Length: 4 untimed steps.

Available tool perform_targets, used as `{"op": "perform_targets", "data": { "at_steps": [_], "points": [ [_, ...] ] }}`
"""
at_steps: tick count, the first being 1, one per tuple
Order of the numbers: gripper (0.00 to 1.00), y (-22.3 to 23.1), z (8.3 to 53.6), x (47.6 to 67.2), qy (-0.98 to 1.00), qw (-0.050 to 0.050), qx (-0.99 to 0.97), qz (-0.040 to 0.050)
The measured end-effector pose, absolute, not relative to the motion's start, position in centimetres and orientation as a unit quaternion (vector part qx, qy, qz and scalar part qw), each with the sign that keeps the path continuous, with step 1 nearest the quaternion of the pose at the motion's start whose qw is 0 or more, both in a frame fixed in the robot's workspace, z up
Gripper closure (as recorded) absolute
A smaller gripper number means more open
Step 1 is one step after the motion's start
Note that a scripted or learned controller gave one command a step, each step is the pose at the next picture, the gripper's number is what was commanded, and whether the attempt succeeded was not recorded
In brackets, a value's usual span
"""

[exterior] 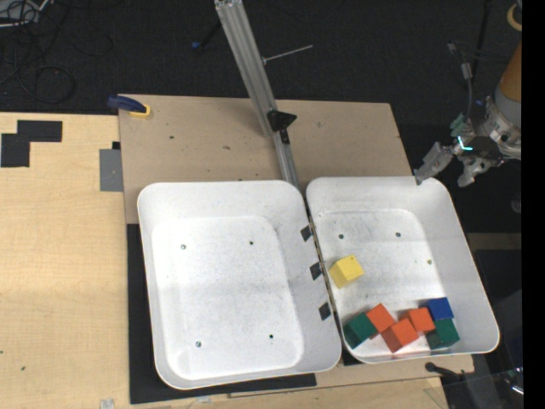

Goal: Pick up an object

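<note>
A yellow cube [347,271] lies near the left wall of the right bin [400,196]. Along that bin's front edge sits a cluster of blocks: a green one [360,328], two orange ones [381,317] [420,320], a red-orange one [399,336], a blue one [439,308] and a dark green one [444,336]. My gripper [450,169] hangs above the right bin's far right corner, outside the rim, with its two fingers spread apart and nothing between them.
The left bin [223,279] stands beside the right one, joined by black clips. A slanted aluminium rail [255,75] rises behind the bins. A blue and yellow clamp [129,105] sits at the board's far left corner.
</note>
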State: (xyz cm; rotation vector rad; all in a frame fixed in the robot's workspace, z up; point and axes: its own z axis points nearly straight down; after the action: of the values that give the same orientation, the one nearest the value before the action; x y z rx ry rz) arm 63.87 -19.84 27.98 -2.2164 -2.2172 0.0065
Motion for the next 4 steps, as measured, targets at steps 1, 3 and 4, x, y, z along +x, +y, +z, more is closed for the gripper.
{"op": "perform_targets", "data": {
  "at_steps": [1, 3, 4],
  "points": [
    [0.0, -19.8, 28.3, 64.0, -0.709, 0.001, -0.706, 0.0011],
    [0.0, -20.1, 17.6, 62.9, -0.707, 0.004, -0.707, 0.0026],
    [0.0, -20.2, 11.4, 62.1, -0.707, 0.004, -0.707, 0.0026]
  ]
}}
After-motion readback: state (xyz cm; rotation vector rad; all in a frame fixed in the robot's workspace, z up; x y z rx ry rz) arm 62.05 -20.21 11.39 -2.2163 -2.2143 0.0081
